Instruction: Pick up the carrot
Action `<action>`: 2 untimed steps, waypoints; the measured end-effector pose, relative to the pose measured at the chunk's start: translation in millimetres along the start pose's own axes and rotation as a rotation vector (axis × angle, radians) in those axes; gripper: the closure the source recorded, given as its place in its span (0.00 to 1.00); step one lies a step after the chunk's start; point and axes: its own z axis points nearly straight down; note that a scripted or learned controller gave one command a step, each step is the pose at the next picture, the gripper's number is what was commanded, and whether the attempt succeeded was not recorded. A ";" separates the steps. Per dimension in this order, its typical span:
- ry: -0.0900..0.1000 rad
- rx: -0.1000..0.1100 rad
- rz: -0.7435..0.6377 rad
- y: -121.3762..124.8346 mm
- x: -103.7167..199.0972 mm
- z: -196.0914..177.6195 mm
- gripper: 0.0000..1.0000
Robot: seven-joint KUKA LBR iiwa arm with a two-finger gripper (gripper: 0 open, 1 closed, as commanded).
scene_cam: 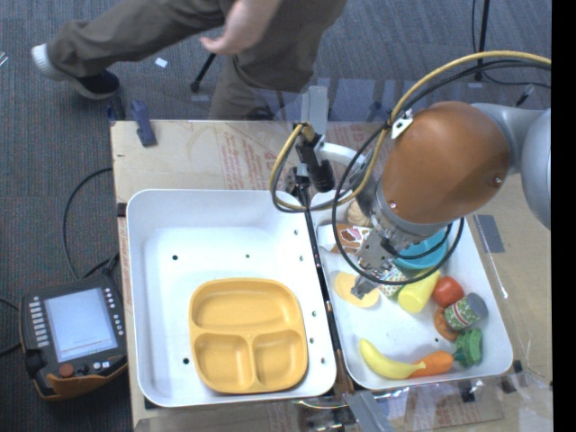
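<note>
Nearest the lower edge: bench (216, 151) front cut off, with part of some dark fitting poking in at 6 o'clock, too cropped to identify. In the right bin (396, 381), at roughly 5 o'clock from frame centre, carrot (436, 363): short, orange, tapered, lying flat, its green top (470, 346) toward 3 o'clock and its tip touching the end of a yellow banana (387, 360). Just above, at 1 o'clock from the carrot, a red tomato (447, 291), a patterned can (466, 313) and a yellow pear-like piece (417, 294), bunched close. In the left bin (180, 232), a yellow divided tray (247, 336) with three compartments, sitting toward 5 o'clock of that bin.

Further back, gripper (369, 277) hanging over the right bin's upper part, well apart from the carrot, near a yellow-orange slice (353, 291); fingers blurred and crowded by cables, so impossible to tell whether spread or pressed together. Blue bowl (423, 252) mostly hidden under the orange band (445, 165).

At 8 o'clock, a teach pendant (76, 331) on dark carpet (54, 151). At 12 o'clock, a person (243, 25), head cut off.
</note>
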 end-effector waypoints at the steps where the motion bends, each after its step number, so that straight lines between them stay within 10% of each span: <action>1: -0.001 0.000 0.000 -0.3 -0.5 0.2 0.00; 2: 0.001 0.000 -0.031 64.2 56.6 95.6 0.00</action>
